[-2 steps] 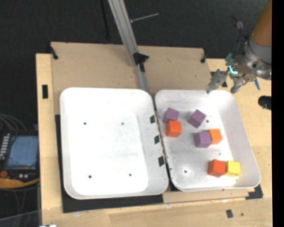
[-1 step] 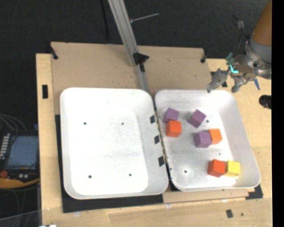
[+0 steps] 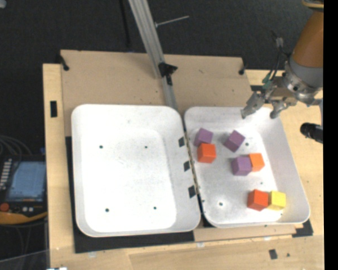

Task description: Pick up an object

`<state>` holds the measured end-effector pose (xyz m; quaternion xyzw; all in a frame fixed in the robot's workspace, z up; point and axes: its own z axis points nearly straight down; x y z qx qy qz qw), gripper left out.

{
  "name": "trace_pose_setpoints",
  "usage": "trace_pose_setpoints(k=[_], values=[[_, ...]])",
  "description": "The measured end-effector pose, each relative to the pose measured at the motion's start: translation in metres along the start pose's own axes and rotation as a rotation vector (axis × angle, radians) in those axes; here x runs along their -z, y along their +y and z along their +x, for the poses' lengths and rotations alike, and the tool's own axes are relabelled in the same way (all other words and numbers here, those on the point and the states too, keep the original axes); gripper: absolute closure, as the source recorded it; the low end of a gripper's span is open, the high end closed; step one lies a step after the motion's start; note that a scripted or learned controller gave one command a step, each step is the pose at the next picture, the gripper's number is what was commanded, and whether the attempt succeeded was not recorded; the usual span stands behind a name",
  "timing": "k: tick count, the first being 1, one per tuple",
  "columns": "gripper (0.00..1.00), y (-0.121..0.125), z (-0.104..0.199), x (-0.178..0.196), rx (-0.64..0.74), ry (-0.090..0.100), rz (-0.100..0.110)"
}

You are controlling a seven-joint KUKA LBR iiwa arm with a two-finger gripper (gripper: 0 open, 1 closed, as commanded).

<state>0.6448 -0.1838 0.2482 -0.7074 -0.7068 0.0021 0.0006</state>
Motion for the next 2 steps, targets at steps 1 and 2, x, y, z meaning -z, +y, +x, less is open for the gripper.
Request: trace_pose_setpoints(k=[1, 2], values=[[0.0, 0.001, -0.003, -0.063, -0.001, 0.0, 0.001], [0.0, -0.001, 0.005, -0.111, 0.002, 0.001, 0.0]])
